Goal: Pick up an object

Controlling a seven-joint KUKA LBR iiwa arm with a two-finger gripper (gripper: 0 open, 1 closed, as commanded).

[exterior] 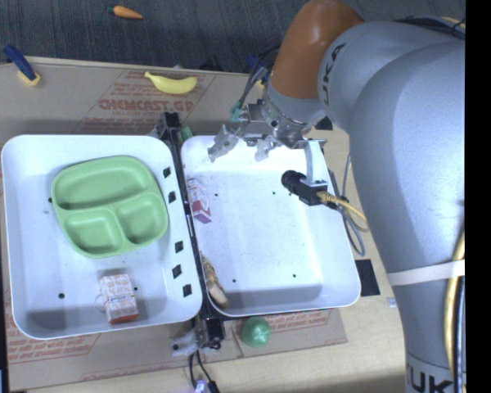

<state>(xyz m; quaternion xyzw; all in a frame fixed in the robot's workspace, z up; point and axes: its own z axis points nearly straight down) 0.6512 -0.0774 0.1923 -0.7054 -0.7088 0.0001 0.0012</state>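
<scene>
Red print runs across the cardboard sheet (106,97) under the bins; the big line looks like "CHEMCAST GP", though the letters are soft and I wouldn't swear to each one. Smaller red lines above and below it are too blurred to read. On the grey arm (409,178), near the bottom right, dark letters "UK" show, cut off by the picture's edge. The small carton (117,297) in the left bin carries print too small to make out.

Dark grey-blue carpet floor (147,23) across the top. Bench covered with brown cardboard sheet (106,97) printed in red lettering, pale wood bench edge (368,334) lower right. Blue clamp (20,64) on cardboard's top-left corner. Small orange item (128,11) lying on carpet. Even overhead light, soft shadows.
</scene>
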